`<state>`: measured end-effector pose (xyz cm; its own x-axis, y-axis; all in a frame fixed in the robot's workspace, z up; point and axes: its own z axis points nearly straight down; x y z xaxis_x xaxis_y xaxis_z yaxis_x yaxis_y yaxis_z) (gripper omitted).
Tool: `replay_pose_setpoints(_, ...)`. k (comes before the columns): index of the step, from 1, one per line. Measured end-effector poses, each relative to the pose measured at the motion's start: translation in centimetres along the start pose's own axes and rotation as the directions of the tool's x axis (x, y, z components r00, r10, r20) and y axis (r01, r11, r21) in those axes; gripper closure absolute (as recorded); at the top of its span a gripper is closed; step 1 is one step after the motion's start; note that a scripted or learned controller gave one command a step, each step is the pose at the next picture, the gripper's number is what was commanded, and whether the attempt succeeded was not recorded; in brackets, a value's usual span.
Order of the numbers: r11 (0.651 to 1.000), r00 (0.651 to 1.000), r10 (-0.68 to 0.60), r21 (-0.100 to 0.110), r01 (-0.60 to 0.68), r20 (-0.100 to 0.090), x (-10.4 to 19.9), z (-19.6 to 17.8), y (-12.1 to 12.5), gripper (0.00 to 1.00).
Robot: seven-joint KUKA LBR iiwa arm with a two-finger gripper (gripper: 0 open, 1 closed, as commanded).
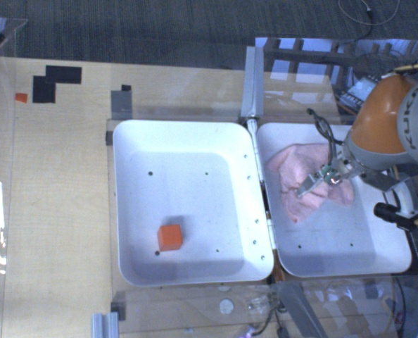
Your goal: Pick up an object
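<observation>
Pale wood made up the tabletop (54, 210), on which two shallow white bins were set side by side. Toward the upper left of the frame, black markers (54, 82) and a small orange tag (21, 98) were seen on the wood. In the left bin (195, 146), a small orange block (170, 237) was found lying alone toward the lower left of the bin floor, well apart from the arm. In the right bin (350, 252), a crumpled pink cloth (297, 171) was spread across the upper half. The gripper (320, 180) was seen low over the right part of that cloth, reached in from the right of the frame under the grey arm with its orange band (381, 122). Whether the gripper was parted or closed could not be told at this angle, and no cloth could be made out held in it. The cloth was judged the likely target, since the gripper was placed right on it. Nothing appeared lifted clear of the bin, so the pick was judged not yet done: a firm grasp and a raise were left.
</observation>
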<state>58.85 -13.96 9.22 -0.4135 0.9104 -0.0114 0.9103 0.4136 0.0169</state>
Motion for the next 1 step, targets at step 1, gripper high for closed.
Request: replay_pose_setpoints(1,1.0,1.0,0.004,-0.001,-0.004,-0.002,3.98,-0.04,0.58,0.0)
